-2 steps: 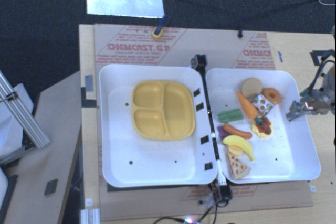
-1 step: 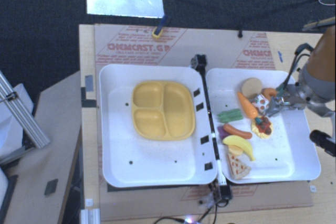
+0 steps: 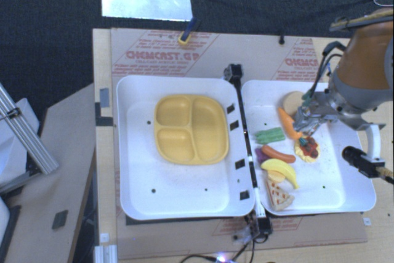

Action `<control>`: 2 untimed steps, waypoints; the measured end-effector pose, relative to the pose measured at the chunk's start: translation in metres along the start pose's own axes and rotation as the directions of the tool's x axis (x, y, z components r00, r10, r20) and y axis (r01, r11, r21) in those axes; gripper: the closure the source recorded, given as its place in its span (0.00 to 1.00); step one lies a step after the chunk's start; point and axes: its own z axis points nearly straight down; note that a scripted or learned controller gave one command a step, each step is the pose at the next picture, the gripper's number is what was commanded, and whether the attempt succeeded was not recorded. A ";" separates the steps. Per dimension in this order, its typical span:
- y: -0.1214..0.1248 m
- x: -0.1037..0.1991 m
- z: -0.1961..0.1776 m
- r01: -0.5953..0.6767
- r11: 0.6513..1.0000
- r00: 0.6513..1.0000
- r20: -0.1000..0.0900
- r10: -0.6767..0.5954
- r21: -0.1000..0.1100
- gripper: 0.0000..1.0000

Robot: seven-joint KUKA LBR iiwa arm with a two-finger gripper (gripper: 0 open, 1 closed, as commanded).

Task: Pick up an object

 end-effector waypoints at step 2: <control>0.005 0.080 0.005 -0.003 1.000 1.000 0.001 0.003 0.002 1.00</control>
